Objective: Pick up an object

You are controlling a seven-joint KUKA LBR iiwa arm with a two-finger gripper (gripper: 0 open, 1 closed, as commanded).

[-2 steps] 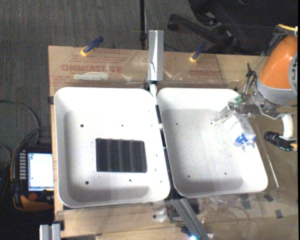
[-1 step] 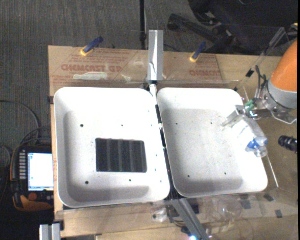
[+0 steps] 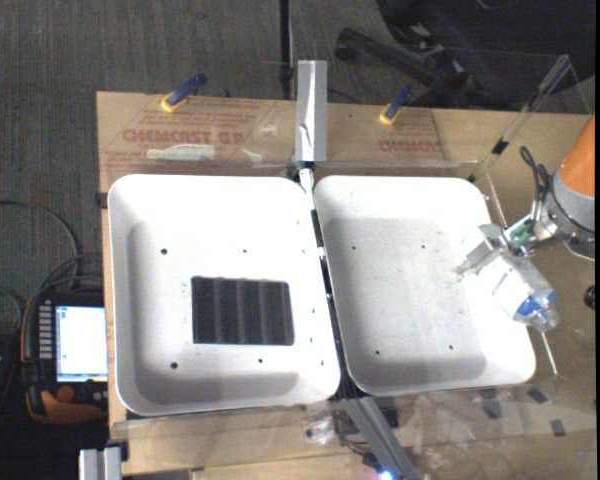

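A dark ribbed rectangular block point(image 3: 242, 310) lies flat on the floor of the left bin point(image 3: 140, 218), a little below its middle. My gripper point(image 3: 502, 282) hangs over the right side of the right bin point(image 3: 400, 208), far from the block. It is open: one finger point(image 3: 474, 259) points left and the other, with a blue tip point(image 3: 531, 307), reaches toward the bin's right rim. Nothing sits between them. The arm's orange band point(image 3: 586, 166) shows at the right edge.
The two bins meet along a central divider point(image 3: 320, 268) with a metal post point(image 3: 310, 118) behind it. Two clamps point(image 3: 182, 92) point(image 3: 395, 105) hold the board at the back. A handheld pendant point(image 3: 75, 340) and cables lie on the floor at left.
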